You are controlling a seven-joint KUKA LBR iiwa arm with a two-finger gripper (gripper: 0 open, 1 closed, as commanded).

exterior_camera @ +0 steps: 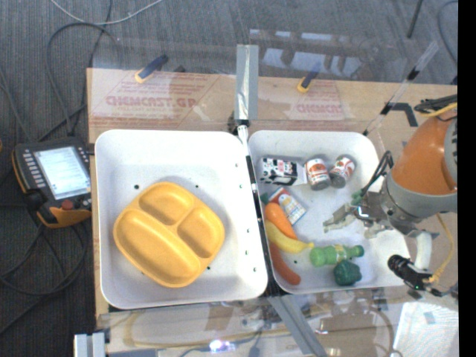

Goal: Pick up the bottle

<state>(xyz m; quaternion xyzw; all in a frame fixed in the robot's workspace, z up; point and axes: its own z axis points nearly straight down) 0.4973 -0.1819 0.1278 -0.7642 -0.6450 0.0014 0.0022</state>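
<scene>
Claw (340,219) looks open, holding nothing, just above the green bottle (336,254). I'd drop straight down and pinch across its middle, avoiding the banana (286,238).

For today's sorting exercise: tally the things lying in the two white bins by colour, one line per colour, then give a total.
Yellow: 2, the divided plate and the banana
Green: 2, the bottle and the broccoli
Orange: 2, carrots
Red-labelled: 2, cans
Black-and-white: 1, carton
Total: 9
</scene>
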